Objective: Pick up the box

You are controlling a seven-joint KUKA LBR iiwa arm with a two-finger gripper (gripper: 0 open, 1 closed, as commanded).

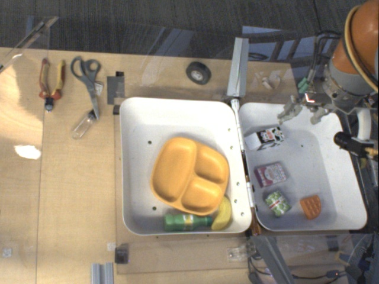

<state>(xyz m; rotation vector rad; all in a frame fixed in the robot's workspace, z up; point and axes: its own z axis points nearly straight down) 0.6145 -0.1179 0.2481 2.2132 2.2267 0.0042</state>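
A small purple box (270, 174) lies flat in the left part of the right bin (349, 218). Just beyond it, near the bin's far left corner, rests a white carton with black and red print (269, 138). My gripper (304, 111) hangs over the far edge of the right bin, up and to the right of both. Its fingers (288, 112) are spread open with nothing between them. The grey arm with its orange band comes in from the upper right.
A green can (276, 203) and an orange ridged piece (311, 206) lie at the front of the right bin. The left bin (133, 158) holds a yellow divided tray (189, 175), a green bottle (186, 220) and a banana (223, 215). Scissors, pliers and a tape roll lie on the bench behind.
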